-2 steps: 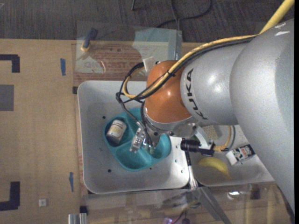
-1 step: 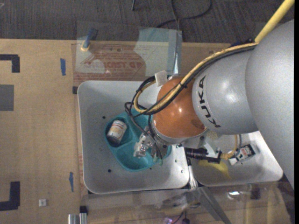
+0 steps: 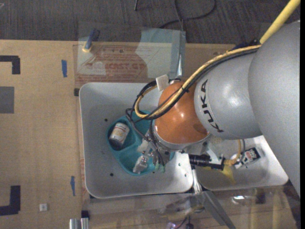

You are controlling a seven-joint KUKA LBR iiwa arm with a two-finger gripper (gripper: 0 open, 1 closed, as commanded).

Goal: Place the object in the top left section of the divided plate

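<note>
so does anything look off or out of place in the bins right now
Nothing looks spilled or broken. A small jar lies tipped on its side in one section of the teal divided plate, which sits in the left bin. The arm hangs low over the plate, covering its right part and the gripper fingers.

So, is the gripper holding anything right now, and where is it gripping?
Cannot be told. The gripper sits low over the teal divided plate, hidden under the wrist. A small jar lies in the plate, apart from it.
</note>
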